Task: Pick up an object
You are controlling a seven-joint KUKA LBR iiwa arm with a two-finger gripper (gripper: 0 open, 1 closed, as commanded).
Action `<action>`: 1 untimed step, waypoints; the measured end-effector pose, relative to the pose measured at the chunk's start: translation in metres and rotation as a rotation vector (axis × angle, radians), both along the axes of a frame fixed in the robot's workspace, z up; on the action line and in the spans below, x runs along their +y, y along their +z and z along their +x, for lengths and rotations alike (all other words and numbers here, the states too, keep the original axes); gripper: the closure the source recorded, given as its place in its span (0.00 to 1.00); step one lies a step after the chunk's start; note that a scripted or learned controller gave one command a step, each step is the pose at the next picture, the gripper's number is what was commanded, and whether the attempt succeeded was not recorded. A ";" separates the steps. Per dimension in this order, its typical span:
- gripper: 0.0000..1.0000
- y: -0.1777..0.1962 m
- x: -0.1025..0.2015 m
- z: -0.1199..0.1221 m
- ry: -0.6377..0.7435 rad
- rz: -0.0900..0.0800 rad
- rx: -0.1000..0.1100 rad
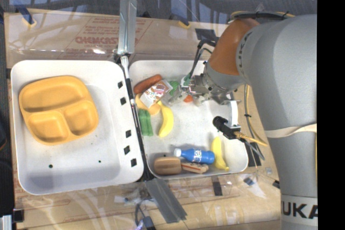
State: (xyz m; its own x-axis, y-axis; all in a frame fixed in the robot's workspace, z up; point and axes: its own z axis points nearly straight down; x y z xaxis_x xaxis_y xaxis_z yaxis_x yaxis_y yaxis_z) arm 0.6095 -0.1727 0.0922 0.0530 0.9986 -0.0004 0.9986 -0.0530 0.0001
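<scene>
My gripper (190,90) is low in the right bin (186,68), near its back middle, under the grey arm with the orange band (229,54). A small orange-red object (187,98) lies right at its tip, and a green piece (173,86) sits just to its left. Further left are a brown sausage (147,83), a red-and-white packet (152,95), a green stick (145,121) and a yellow banana (166,121). Along the front lie a blue bottle (196,155), a brown wooden block (166,165) and a second banana (218,152).
The left bin (64,169) holds a yellow divided tray (56,107). A metal divider bar (126,24) stands between the bins at the back. A black fitting with a cable (225,127) hangs off the arm over the right bin's right side.
</scene>
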 end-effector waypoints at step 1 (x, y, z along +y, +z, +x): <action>0.00 0.000 0.000 -0.001 -0.001 0.000 0.001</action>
State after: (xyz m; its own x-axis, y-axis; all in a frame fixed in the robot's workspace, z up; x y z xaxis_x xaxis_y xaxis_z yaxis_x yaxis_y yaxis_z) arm 0.6089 -0.1730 0.0918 0.0538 0.9986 -0.0003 0.9986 -0.0538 -0.0013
